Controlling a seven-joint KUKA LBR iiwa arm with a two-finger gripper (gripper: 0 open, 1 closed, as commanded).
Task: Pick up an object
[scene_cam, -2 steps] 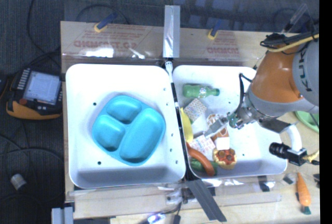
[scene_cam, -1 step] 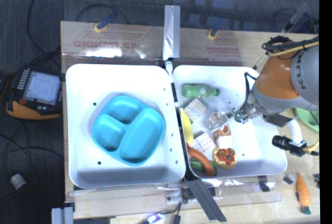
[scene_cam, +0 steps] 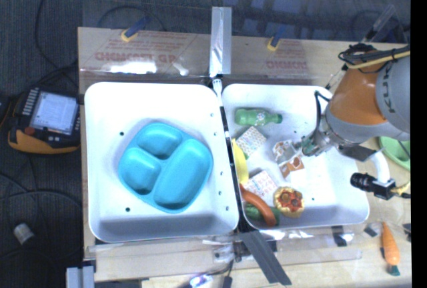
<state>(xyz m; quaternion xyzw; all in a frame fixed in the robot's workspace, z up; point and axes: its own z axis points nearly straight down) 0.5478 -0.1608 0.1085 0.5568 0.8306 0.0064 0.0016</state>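
Note:
My gripper hangs low over the middle right of the right bin, below the orange band of the arm. Just to its left lie a small white and brown packet and a small brown piece, close to the gripper tip; contact cannot be told. A green bottle lies at the bin's far side. A patterned packet, a yellow banana, a second patterned packet, a red sausage and a round pizza toy lie along the left and front.
The left bin holds a blue divided plate. A metal divider post stands between the bins at the back. A black handheld unit lies on the floor at left. An orange tool rests at front right.

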